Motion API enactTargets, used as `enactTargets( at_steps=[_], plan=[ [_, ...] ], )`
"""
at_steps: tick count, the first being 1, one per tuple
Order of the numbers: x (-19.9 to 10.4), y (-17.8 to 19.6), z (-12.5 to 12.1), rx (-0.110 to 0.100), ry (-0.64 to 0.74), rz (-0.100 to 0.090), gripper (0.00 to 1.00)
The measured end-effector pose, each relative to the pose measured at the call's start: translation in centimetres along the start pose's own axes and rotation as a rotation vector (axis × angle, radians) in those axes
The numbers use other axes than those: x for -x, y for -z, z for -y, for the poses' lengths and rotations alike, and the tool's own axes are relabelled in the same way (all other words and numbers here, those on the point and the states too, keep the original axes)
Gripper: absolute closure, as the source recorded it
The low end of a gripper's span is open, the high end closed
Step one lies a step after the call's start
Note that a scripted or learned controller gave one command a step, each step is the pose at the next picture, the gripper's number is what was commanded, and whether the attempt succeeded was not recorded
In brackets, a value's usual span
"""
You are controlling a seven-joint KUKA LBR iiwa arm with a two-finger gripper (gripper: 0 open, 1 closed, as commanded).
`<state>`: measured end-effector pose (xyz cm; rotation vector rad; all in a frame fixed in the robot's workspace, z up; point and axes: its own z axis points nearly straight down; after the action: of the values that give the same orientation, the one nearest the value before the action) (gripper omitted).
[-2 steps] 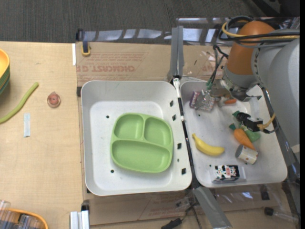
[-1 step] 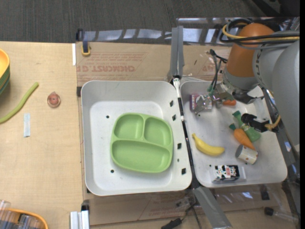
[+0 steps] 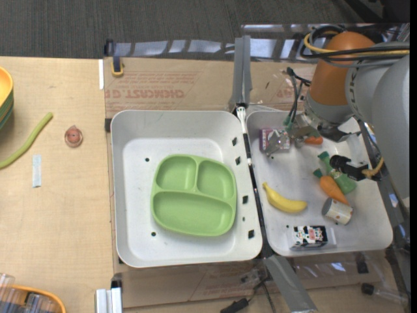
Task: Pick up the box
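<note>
Grey and orange-banded, the arm comes in from the right and hangs its gripper (image 3: 285, 139) over the far left corner of the right bin (image 3: 386, 230). It is close against one small purple-and-white packet (image 3: 268, 137). Whether it is clenched or released I cannot tell from where I stand.

One box (image 3: 309, 236), printed in black and white, lies flat at the near edge of that same bin. It is well apart from the gripper and nothing touches it.

Nearest to the box are one banana (image 3: 284, 201), up and to its left, and one pale stubby cylinder (image 3: 337, 211), up and to its right. Just beyond the cylinder lies one carrot (image 3: 330, 186) with green at its far end. One more green piece (image 3: 324, 156) sits a little further back. One small orange bit (image 3: 314, 139) lies near the gripper, on its right.

The left bin (image 3: 130, 175), the second of the two, holds one green plate (image 3: 193, 194) divided into three compartments, set roughly in the middle.

Both bins rest on a sheet of printed cardboard (image 3: 163, 87). On the wooden bench (image 3: 65, 227) to the left I count one long green strip (image 3: 27, 142), curved, one small pink round thing (image 3: 73, 136) beside it, and one little pale strip (image 3: 36, 171) nearer to me. One yellow bowl (image 3: 4, 96) is cut off by the left edge.
</note>
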<state>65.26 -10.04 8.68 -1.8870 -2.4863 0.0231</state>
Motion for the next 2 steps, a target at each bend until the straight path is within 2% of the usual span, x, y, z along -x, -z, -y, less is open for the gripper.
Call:
enactTargets(
  at_steps=[1,2],
  plan=[
    [0.29,0.33,-0.27,0.014,-0.140,0.002,0.00],
    [0.29,0.33,-0.27,0.014,-0.140,0.003,0.00]
  ],
)
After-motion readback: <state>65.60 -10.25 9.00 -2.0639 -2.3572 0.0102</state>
